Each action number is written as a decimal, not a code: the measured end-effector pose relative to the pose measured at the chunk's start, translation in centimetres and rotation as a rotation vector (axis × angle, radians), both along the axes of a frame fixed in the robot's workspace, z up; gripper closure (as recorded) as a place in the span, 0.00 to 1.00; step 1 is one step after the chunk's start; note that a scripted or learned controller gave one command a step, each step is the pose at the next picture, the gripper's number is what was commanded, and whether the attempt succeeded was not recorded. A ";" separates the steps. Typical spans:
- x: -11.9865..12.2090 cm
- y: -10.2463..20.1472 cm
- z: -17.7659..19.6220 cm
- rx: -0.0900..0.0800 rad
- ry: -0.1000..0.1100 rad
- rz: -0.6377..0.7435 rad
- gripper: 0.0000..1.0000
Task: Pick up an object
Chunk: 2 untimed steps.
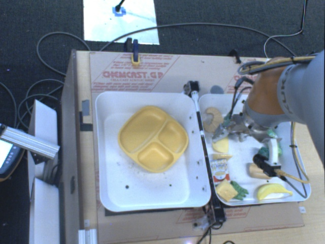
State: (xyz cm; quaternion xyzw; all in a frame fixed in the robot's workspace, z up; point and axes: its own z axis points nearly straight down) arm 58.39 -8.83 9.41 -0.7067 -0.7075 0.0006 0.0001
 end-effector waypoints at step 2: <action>-3.0 0.5 0.0 0.001 -0.003 0.001 1.00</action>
